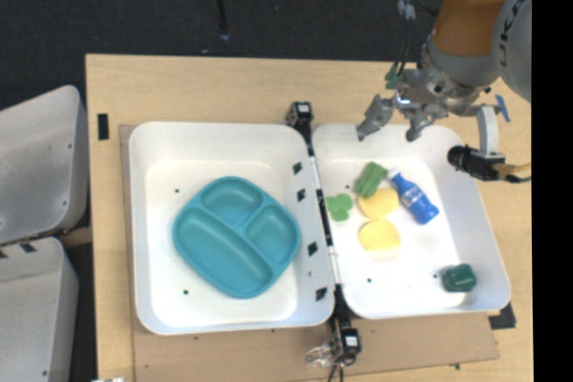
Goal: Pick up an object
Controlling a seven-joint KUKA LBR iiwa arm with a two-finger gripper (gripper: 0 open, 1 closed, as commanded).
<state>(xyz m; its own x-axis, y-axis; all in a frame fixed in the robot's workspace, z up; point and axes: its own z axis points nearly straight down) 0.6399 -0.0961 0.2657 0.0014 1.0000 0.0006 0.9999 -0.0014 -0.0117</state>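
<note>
Overhead, the gripper [392, 123] is seen with fingers spread, nothing held, above the right bin [474, 219]. Below are catalogued: blue bottle [415, 198], two smooth yellow rounded pieces [379, 220], green block [370, 179], dark green item [459, 278].

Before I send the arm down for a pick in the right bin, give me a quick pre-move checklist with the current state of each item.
1. Gripper open with nothing between its fingers: ok.
2. Gripper above the right bin, at its far edge: ok.
3. Gripper lined up over a target: not ok; it sits beyond the cluster.
4. Isolated target on hand: ok; the dark green block lies alone near the front right corner.
5. Cluster easy to grasp: not ok; the blue bottle, green piece and upper yellow piece touch.
6. Height above the bin floor: cannot tell.
</note>
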